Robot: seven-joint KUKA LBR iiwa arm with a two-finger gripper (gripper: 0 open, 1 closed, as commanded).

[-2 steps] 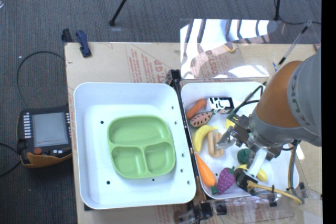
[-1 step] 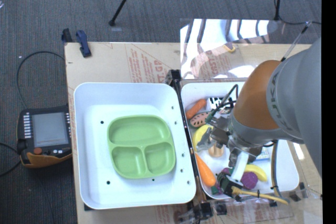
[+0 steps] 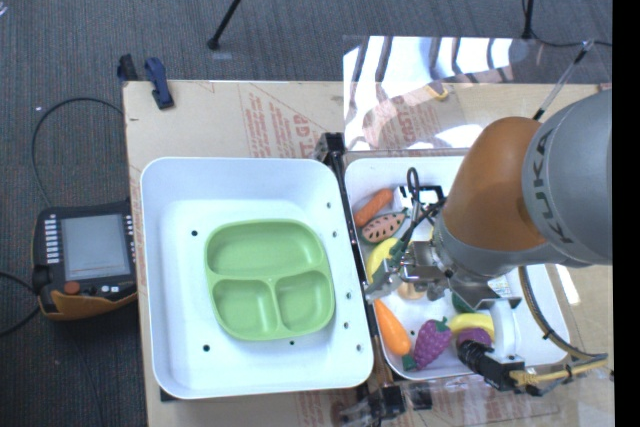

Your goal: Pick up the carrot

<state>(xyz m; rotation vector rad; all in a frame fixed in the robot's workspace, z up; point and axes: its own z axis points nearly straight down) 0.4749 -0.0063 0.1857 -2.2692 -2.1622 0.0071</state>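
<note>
- From my remote station I see the arm point(image 3: 530, 195) reaching in from 3 o'clock over the right bin point(image 3: 352, 177), placed there because the toy food lies in it.
- The tool point(image 3: 400, 270) hangs low among the toys; I cannot tell how its fingers stand.
- The carrot point(image 3: 393, 327) lies at the tool's 6 o'clock, just beside the purple grapes point(image 3: 432, 343), not gripped.
- The left bin point(image 3: 175, 205) bears a green plate point(image 3: 268, 277).
</note>
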